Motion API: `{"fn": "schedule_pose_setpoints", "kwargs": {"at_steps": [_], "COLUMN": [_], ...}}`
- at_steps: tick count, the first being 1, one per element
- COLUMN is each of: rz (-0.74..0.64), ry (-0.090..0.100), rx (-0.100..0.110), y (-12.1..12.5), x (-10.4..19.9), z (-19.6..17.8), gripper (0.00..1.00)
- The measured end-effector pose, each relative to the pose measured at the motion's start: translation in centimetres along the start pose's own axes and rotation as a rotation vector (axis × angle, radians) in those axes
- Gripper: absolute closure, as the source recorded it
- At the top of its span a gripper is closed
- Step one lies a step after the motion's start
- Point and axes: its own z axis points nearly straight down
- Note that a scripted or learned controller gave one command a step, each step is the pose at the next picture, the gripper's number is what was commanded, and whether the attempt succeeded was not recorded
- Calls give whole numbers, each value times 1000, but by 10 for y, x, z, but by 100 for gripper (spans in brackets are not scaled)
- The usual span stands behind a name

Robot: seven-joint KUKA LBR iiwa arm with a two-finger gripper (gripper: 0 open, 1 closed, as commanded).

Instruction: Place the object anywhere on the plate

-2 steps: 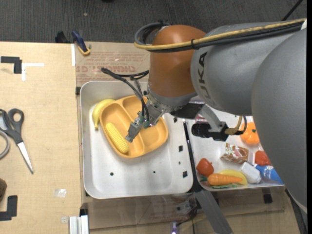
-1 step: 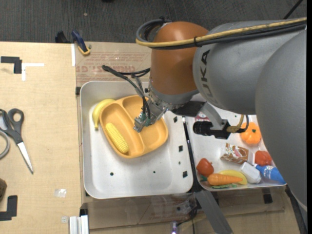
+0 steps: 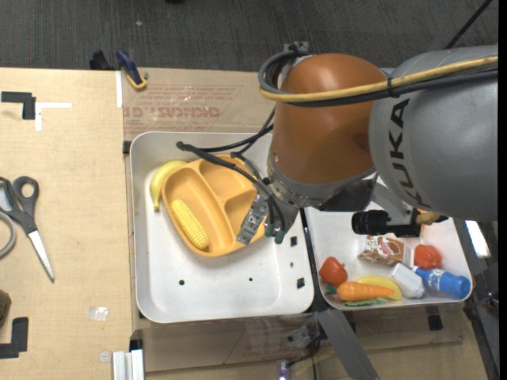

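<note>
While the tool hangs over the right rim of the yellow plate, I cannot tell how far it is open or whether it has hold of anything. A corn cob already lies in the plate's left compartment, and a banana rests against the plate's outer left edge, touching it but not on it. Which of these is the task's thing is unclear; if the tool carries something, it is hidden. To do the placing well, I judge the arm should sit squarely above a free compartment, lower until close to the surface, then release gently so nothing rolls over the rim into the left bin. Other toy foods lie in the right bin.
</note>
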Motion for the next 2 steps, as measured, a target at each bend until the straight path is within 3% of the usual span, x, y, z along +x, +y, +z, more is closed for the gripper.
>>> {"fn": "schedule_pose_setpoints", "kwargs": {"at_steps": [1,2], "rz": [-113,-113], "ry": [0,0], "rx": [0,0], "y": [46,46], "x": [-21,-22], "z": [45,45], "gripper": [100,0]}}
